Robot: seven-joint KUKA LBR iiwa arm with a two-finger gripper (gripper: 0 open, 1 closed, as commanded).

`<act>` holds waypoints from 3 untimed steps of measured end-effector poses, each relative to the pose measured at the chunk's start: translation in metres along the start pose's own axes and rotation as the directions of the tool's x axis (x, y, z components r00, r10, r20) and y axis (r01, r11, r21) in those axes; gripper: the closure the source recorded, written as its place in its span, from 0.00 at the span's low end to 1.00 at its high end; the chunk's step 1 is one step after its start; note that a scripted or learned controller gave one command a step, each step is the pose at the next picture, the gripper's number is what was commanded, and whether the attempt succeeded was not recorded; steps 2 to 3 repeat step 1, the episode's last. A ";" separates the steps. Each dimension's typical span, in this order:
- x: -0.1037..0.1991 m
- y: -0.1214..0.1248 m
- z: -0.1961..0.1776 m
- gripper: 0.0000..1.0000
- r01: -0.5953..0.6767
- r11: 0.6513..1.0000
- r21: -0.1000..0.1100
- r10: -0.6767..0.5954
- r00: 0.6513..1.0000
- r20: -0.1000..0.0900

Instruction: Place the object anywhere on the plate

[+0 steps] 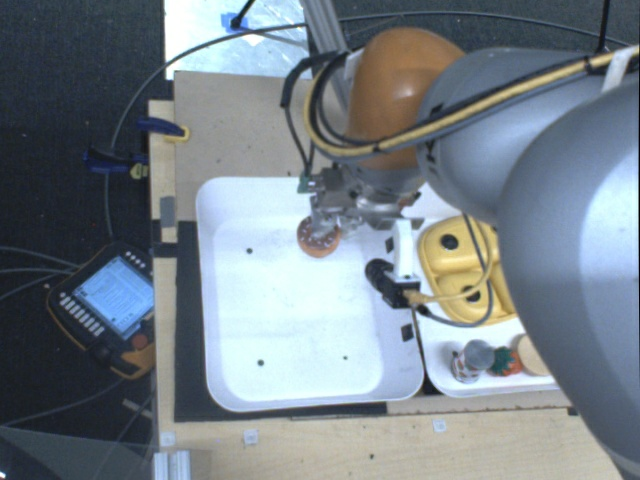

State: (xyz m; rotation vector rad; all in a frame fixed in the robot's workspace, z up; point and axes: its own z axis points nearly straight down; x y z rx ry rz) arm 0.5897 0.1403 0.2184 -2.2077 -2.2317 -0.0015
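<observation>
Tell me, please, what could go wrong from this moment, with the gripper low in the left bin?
1. The gripper sits right over a small round orange-brown object near the left bin's back wall; whether it is held cannot be seen, so it may stay behind when the arm lifts.
2. The yellow plate lies in the right bin, largely hidden under the arm. A carry across the divider could knock the small items beside it.

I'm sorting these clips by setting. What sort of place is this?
Probably a robotics lab test bench. A grey arm reaches over two white bins on a wooden board, a handheld control pendant lies alongside, and loose cables trail across the dark floor.
</observation>
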 end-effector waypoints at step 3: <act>-0.004 0.001 -0.001 0.00 -0.006 1.000 -0.001 0.006 1.000 0.002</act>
